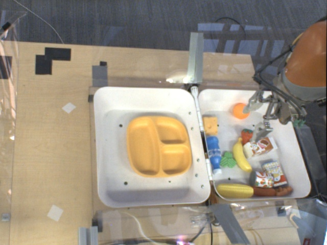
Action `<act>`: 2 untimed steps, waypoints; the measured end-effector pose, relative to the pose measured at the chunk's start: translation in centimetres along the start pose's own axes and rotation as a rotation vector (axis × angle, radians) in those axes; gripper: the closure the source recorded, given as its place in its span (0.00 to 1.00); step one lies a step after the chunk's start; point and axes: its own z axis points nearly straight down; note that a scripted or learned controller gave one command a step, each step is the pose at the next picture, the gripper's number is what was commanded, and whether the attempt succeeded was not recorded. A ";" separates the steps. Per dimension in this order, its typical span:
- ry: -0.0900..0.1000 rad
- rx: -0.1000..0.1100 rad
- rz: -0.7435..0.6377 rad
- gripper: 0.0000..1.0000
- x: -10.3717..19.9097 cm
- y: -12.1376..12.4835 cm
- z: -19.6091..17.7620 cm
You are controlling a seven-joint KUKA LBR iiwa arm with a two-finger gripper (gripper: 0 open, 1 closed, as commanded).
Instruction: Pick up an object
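My gripper (257,120) hangs over the upper part of the right bin (304,173). Its two fingers are spread apart and nothing is between them, so it is open. One fingertip is beside an orange ball (239,111); the other is just above a red strawberry-like toy (247,135) and a white and red packet (259,147). Lower in the bin lie a banana (241,155), a corn cob (235,190), a small carton (267,174), a brown sausage (271,191), a green toy (228,161), a blue bottle (212,150) and a yellow block (210,124).
The left bin (104,152) holds a yellow divided tray (158,145). A metal divider (200,131) separates the two bins. The arm's orange band (309,55) and grey wrist loom over the right bin's upper right corner.
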 end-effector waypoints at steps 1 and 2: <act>-0.008 -0.001 0.157 0.00 0.8 -2.1 10.2; -0.017 0.000 0.472 0.00 -5.0 -1.6 10.9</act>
